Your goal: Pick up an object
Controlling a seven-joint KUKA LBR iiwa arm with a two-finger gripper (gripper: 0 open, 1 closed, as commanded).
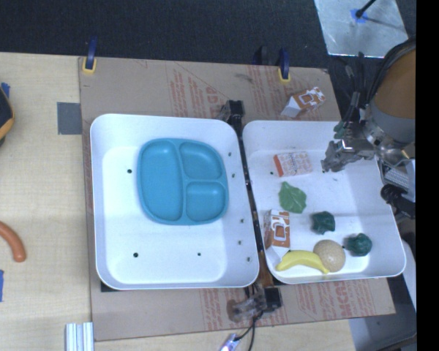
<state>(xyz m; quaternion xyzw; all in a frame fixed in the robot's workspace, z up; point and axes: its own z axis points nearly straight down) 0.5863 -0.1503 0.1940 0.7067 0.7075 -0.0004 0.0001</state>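
Pincer (339, 154) is seen over the upper part of the right bin (380, 270), at the end of the grey arm (395, 101) reaching in from the right; whether it is spread or pressed together cannot be told, and nothing is seen held in it.

Worktop (36, 196) is noted as pale wood, with a brown cardboard sheet (168, 86) under both bins. The left bin (117, 269) lies well to the left of the pincer and carries a blue divided plate (181, 180), set flat in its upper half.

Within the right bin, items are recorded by size:
- A yellow banana (301, 262) lies well below the pincer, near the bin's lower edge.
- A beige rounded object (330, 254) is touching the banana's right end.
- A white and orange packet (293, 163) lies just left of the pincer, apart from it.
- A second orange and white packet (278, 229) lies below and left, against the bin's left wall.
- A light green leafy piece (293, 197) lies below and left, between the two packets.
- A dark green piece (323, 221) lies below the pincer.
- Another dark green piece (358, 244) lies further below, just right of the beige object.

Outside the bins, a small orange and white carton (304, 101) is seen above and left of the pincer on the cardboard. A sausage-shaped orange object (9, 240) lies far left on the worktop.
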